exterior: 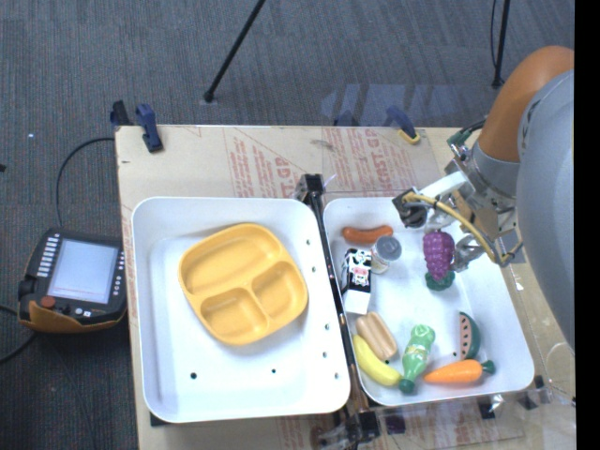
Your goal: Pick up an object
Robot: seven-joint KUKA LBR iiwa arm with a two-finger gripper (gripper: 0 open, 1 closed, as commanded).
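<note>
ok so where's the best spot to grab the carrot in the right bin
On the carrot, probably the thick middle of its orange body, coming straight down from above and closing across its short width. It lies flat in the right bin, lengthwise along the near wall; its pointed tip is beside the green bottle and the watermelon slice is close behind, so mid-body looks clearest.

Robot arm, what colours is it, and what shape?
The arm is fat, round and grey, with a bright orange band above the wrist. The gripper at its end is small and looks like silvery metal.
</note>
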